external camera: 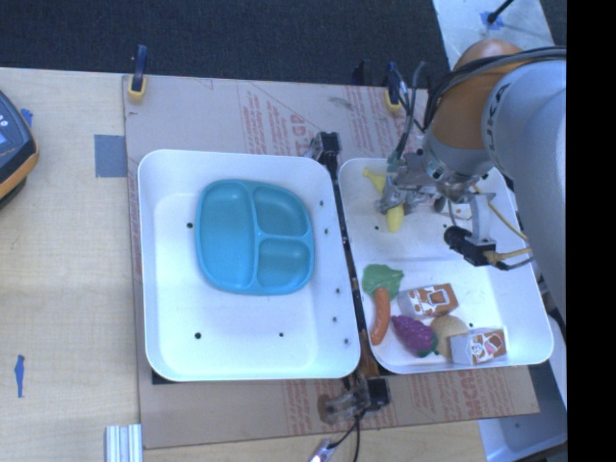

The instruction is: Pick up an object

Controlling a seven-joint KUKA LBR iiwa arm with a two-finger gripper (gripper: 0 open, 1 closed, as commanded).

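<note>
My gripper hangs low over the far part of the right bin, right at a yellow toy that pokes out below it. Another yellow bit lies just to its left. Whether the yellow toy is between the fingers cannot be told from this slant. Nearer the front of the same bin lie a carrot with green leaves, a purple grape bunch, a small carton, a second carton and a tan round piece.
The left bin holds a blue divided plate. A black cable and connector trail from the wrist over the right bin. Clamps sit at the bins' far and near joints. A dark device lies at the far left.
</note>
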